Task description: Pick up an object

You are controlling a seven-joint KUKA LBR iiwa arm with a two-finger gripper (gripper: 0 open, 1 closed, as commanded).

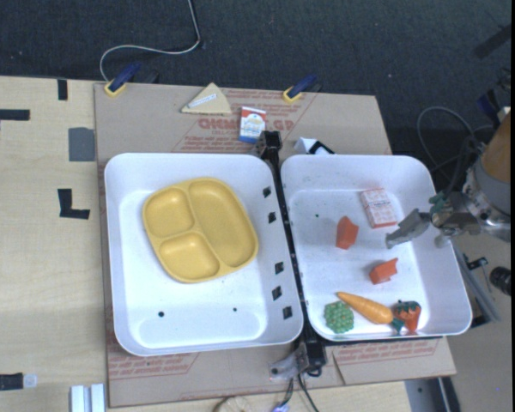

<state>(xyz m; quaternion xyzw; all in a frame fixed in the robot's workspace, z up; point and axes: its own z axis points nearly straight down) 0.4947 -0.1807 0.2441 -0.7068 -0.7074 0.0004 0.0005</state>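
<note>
The right bin (326, 178) holds several small items: a pink-and-white box (378, 206), an orange-red block (347, 233), a red-orange piece (384, 270), a carrot (363, 307), a green broccoli-like piece (339, 317) and a red-and-green toy (407, 314). My gripper (416, 239) hangs over the right side of this bin, just right of the box and above the red-orange piece. Its fingers (403, 230) are spread open and nothing sits between them.
The left bin (129, 299) carries a yellow divided plate (199, 228). Behind the bins, on the cardboard, lie a small red-and-white carton (251, 124) and a tan wedge (208, 99). Black clips run along the seam between the bins (279, 230).
</note>
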